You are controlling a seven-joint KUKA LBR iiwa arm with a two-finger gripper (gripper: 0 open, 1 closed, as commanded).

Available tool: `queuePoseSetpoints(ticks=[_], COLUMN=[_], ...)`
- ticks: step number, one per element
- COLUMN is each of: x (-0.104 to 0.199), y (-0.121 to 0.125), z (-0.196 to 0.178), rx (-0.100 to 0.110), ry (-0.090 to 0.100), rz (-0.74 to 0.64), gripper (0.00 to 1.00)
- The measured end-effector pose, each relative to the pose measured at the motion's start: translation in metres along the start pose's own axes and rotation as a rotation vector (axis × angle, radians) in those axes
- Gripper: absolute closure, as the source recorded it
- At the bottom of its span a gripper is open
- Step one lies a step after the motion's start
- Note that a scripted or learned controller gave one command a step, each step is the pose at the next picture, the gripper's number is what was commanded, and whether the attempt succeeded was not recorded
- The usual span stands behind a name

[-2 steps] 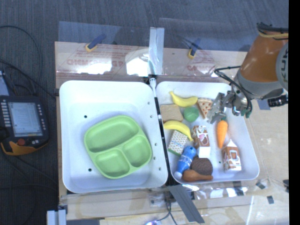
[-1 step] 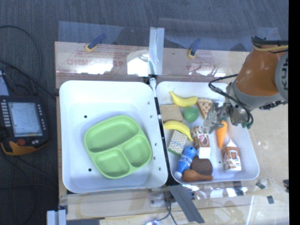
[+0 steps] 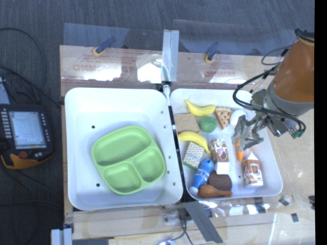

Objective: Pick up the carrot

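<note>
At the far left of the frame a handheld control pendant (image 3: pixel 25 131) with a lit screen lies on the dark floor, cables looping above it. Next comes the left white bin (image 3: pixel 82 106), which holds a green divided plate (image 3: pixel 129 158) with three compartments, set toward the bin's lower middle. Across the centre divider sits the right white bin (image 3: pixel 273 185), crowded with toy food: along its left side a tan slice of bread (image 3: pixel 187 122), a yellow banana (image 3: pixel 192 138) below it, and a patterned green-and-white box (image 3: pixel 193 154); toward the lower edge a blue bottle (image 3: pixel 203 172) and a brown drumstick (image 3: pixel 213 191) beside a dark brown lump (image 3: pixel 220 179). Near the top of this bin lie a second banana (image 3: pixel 200 107), a green ball (image 3: pixel 208 124) and a pizza slice (image 3: pixel 223 117), with a small red-and-white carton (image 3: pixel 219 148) in the middle. Further right, the gripper (image 3: pixel 247 135) reaches down into the bin from the grey and orange arm (image 3: pixel 299 75) at the upper right of the frame. The carrot (image 3: pixel 239 151), a small orange piece, lies just below the fingertips, seemingly touching them, and just above a red-brown juice carton (image 3: pixel 252 171). How wide the claw stands cannot be told from this angle, and the carrot is not clearly seen between the fingers.
</note>
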State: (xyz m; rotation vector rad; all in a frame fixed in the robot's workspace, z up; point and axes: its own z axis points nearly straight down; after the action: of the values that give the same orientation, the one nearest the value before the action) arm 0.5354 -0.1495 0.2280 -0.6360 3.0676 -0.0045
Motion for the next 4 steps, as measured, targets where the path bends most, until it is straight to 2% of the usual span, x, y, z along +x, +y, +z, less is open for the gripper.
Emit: queuePoseSetpoints(ticks=[1, 2, 3, 4], x=[-0.038, -0.067, -0.007, -0.001], y=[0.068, 0.004, -0.049, -0.049], z=[-0.003, -0.042, -0.133, -0.101], rx=[-0.005, -0.001, 0.006, -0.004], ry=[0.002, 0.003, -0.001, 0.007], rz=[-0.063, 0.161, 0.192, 0.099], gripper=[1.00, 1.00, 1.00, 1.00])
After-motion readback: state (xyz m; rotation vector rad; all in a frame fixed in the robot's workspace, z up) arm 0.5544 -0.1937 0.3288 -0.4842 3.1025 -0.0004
